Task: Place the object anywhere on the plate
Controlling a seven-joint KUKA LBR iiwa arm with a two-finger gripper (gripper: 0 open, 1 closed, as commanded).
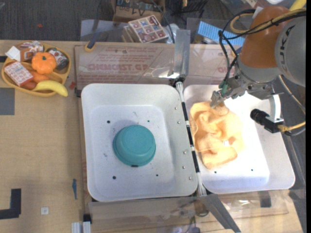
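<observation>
A crumpled pale-orange cloth (pixel 214 132) lies in the right bin (pixel 272 174), toward its left side. A teal plate (pixel 134 144), seen as a round upturned dish, sits in the middle of the left bin (pixel 97 106). My gripper (pixel 217 100) hangs low over the cloth's upper edge, at the back of the right bin, and its tip touches or nearly touches the fabric. The grey arm with its orange band reaches in from the upper right.
A central divider (pixel 187 135) separates the two bins. A yellow bowl (pixel 34 72) of toy food stands on the bench at far left. A black cable fitting (pixel 265 119) hangs over the right bin. Boxes and clutter lie beyond the back wall.
</observation>
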